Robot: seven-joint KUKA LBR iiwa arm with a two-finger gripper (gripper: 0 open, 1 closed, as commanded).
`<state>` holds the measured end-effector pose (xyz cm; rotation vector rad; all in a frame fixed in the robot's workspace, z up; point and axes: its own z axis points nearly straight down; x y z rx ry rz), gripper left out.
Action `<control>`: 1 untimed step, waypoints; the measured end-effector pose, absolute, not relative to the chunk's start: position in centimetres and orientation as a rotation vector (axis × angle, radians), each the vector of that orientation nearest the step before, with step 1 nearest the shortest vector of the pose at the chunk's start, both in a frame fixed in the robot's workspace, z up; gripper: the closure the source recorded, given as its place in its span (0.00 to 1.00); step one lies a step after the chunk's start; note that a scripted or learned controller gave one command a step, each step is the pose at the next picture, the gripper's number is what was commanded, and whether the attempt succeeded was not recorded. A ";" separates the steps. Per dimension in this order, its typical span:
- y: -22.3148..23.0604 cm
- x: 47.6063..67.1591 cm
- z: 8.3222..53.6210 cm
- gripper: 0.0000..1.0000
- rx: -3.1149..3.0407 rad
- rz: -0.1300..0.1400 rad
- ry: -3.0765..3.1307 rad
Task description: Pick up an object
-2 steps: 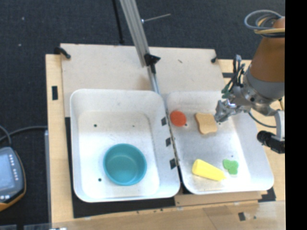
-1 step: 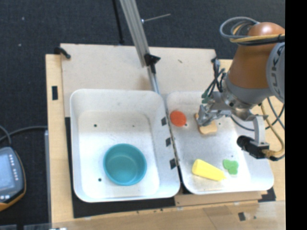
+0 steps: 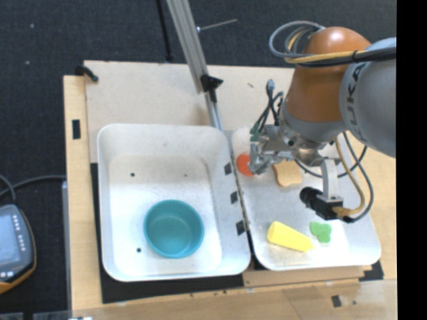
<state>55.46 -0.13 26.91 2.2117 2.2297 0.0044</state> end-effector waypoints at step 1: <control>3.8 55.3 25.6 1.00 2.219 0.000 2.224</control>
